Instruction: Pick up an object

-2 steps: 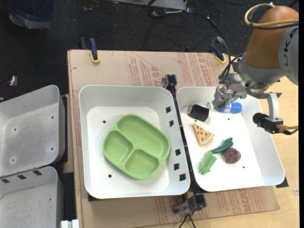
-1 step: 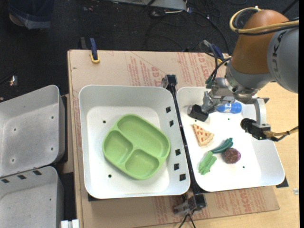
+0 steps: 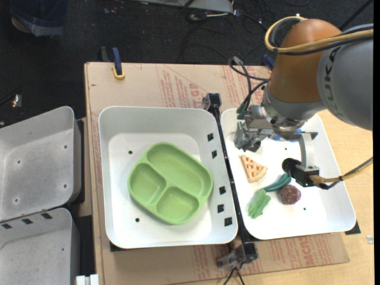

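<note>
While the end effector [image 3: 246, 136] hovers, the pizza slice [image 3: 253, 168] lies just below it.

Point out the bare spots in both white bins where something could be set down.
Left white bin: bare floor rings the green three-compartment plastic plate, widest along the far edge. Right white bin: the near-right corner is bare. Its middle is crowded: orange pizza-slice toy, green leafy toy, dark purple round toy; the end effector hangs over the far-left corner.
</note>
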`<control>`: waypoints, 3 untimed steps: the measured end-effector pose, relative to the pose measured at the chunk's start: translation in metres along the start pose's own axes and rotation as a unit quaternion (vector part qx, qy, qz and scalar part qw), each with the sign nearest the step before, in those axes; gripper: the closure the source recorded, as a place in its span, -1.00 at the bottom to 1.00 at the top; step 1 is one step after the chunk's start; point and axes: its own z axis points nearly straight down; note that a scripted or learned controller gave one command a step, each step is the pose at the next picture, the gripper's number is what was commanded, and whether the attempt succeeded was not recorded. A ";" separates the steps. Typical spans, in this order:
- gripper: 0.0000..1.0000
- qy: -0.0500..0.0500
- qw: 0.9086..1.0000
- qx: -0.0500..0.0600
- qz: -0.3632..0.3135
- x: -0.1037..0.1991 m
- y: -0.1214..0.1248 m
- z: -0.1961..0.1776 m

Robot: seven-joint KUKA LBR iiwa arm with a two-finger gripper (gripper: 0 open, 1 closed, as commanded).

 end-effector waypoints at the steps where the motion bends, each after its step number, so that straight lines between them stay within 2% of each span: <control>1: 1.00 0.000 1.000 0.001 0.000 0.051 -0.031 0.014; 2: 1.00 0.000 1.000 0.000 0.000 0.099 -0.057 0.004; 3: -1.00 -0.001 1.000 0.000 0.003 0.096 -0.056 0.004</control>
